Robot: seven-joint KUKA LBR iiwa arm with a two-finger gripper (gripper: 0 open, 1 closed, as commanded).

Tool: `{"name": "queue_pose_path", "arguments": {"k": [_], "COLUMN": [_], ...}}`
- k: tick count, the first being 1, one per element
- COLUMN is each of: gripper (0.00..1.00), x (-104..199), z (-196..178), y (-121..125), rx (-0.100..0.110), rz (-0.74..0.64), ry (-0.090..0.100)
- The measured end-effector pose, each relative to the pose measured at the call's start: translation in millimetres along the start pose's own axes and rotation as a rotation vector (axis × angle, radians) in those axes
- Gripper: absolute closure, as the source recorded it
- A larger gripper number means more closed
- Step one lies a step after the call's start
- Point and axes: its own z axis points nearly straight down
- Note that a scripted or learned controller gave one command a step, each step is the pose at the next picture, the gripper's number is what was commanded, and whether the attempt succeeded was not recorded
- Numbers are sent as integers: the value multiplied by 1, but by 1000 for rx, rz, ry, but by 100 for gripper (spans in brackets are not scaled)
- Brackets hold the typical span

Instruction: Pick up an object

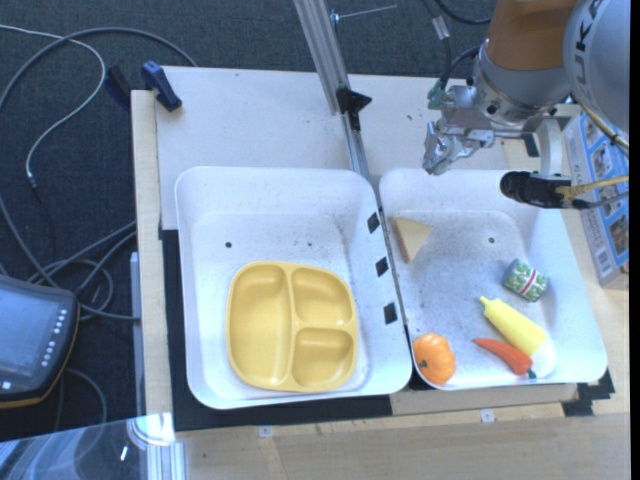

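Note:
My gripper (pixel 437 162) hangs over the far edge of the right bin (pixel 560 268), its tips close together with nothing between them. In that bin, a tan wedge (pixel 408 236) lies at the far left, below the gripper. A small green and white can (pixel 526 280) sits toward the right. Nearer the front lie a yellow squash-like piece (pixel 513 325), an orange carrot (pixel 503 354) and a small orange pumpkin (pixel 435 357) at the front left corner.
The left bin (pixel 200 218) holds a yellow divided plate (pixel 292 325). A metal post (pixel 320 28) rises behind the divider between the bins. A blue clamp (pixel 160 83) sits at the bench's far left corner. Cables and a tablet (pixel 30 338) lie on the floor at left.

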Motion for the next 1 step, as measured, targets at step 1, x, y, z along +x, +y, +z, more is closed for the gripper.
{"name": "queue_pose_path", "arguments": {"k": [1], "gripper": [100], "x": [53], "z": [21], "y": [3], "rx": [7], "rz": [1], "ry": [1]}}
